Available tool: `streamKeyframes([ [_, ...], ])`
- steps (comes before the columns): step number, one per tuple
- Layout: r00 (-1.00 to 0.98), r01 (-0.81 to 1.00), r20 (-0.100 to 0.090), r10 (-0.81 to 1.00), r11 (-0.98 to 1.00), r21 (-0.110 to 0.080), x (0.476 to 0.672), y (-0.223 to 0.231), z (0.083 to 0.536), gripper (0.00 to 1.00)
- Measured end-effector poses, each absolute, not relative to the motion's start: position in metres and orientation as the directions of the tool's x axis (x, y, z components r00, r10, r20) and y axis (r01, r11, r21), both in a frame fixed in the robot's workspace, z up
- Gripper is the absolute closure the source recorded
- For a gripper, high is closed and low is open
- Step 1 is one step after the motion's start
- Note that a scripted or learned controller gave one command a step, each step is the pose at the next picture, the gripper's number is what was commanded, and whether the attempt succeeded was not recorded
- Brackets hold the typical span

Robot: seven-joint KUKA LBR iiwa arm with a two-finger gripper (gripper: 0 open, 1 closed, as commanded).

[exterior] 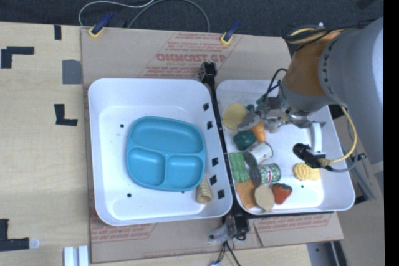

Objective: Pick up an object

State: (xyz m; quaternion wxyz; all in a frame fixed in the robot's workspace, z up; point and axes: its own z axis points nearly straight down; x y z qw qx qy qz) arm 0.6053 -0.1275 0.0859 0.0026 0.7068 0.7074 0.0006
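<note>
Camera view: pincer point(260, 116), grip state unclear, sits low among crowded toy food point(257, 165) in right bin point(333, 187).

Two bins sit side by side: the left bin point(106, 134) holds a divided tray point(165, 154), with a small item point(204, 194) at the tray's near right corner. The right bin point(333, 193) holds a cluster of small things along its left side, with the gripper point(265, 116) above the cluster's far end.
</note>
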Motion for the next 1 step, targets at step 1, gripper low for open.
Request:
streamKeyframes([
  [1,-0.001,1.0,-0.004,1.0,0.001,0.006,0.6071,-0.1279,0.0972,1.0],
])
